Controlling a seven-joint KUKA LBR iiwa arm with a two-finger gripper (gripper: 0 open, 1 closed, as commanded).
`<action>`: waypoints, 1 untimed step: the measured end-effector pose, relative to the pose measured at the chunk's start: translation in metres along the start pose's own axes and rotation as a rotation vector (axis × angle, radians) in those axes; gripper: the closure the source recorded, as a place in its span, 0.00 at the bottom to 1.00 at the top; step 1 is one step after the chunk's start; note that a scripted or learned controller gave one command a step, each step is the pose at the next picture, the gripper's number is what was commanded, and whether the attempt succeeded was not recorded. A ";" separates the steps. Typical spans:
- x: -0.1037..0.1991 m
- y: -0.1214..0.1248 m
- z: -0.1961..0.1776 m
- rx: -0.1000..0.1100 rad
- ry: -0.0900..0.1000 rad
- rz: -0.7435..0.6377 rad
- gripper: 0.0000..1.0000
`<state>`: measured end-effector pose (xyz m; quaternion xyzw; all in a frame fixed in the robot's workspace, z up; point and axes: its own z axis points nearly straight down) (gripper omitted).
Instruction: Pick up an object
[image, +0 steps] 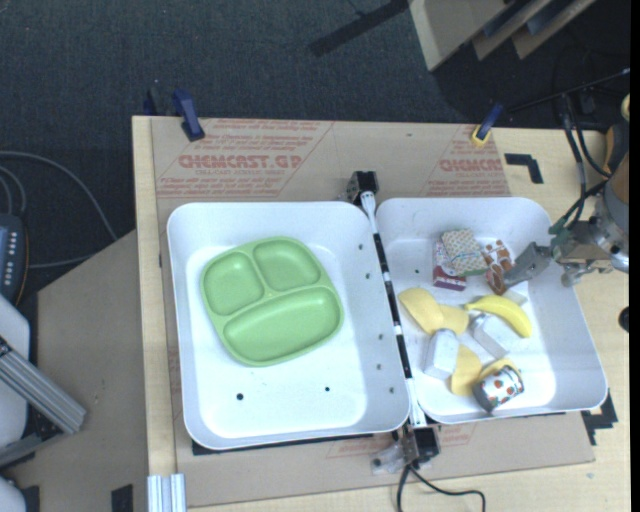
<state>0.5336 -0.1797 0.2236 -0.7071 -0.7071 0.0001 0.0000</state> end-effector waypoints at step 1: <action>0.056 0.087 0.115 0.000 0.000 -0.001 0.00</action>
